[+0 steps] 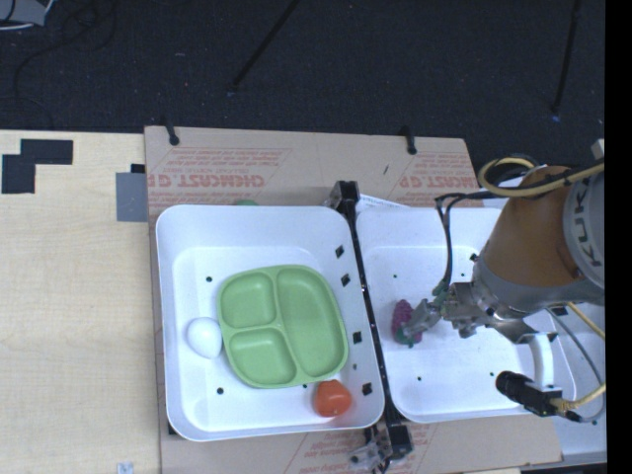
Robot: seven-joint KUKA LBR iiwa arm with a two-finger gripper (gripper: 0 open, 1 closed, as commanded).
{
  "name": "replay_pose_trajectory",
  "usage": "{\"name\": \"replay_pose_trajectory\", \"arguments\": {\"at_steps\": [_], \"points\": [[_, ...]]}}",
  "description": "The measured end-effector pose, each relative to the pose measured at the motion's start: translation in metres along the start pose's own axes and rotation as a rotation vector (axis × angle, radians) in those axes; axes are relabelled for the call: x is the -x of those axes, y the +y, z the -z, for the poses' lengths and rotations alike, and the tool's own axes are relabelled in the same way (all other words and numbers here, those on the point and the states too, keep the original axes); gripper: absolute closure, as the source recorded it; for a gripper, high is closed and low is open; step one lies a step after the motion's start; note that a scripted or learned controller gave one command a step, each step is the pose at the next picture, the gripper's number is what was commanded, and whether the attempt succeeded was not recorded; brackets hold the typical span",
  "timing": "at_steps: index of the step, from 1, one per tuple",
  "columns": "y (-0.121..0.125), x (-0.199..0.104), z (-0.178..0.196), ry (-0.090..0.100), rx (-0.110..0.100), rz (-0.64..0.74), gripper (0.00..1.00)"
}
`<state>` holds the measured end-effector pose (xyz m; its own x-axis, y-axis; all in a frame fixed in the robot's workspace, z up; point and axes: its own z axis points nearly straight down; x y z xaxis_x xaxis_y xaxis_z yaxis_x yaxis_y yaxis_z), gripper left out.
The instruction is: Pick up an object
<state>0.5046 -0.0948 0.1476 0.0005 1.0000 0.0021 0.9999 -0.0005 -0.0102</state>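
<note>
Purple object (404,316) is lying in right bin (464,403), touching gripper (415,328). Finger spread is hard to make out; cannot tell grip. Arm (533,245) is covering bin's right side.

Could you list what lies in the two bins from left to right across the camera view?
White egg → green divided plate → orange fruit → purple object → gripper, reaching in from the right beside the purple object.
</note>
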Motion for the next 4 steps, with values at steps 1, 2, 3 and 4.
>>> {"name": "replay_pose_trajectory", "arguments": {"at_steps": [1, 2, 3, 4], "points": [[-0.001, -0.001, -0.054, 0.000, 0.001, 0.001, 0.00], [-0.001, 0.001, -0.041, 0.000, 0.003, -0.007, 1.00], [0.004, 0.010, 0.016, -0.003, 0.012, -0.003, 1.00], [0.007, 0.005, 0.060, -0.002, 0.012, 0.001, 1.00]]}}
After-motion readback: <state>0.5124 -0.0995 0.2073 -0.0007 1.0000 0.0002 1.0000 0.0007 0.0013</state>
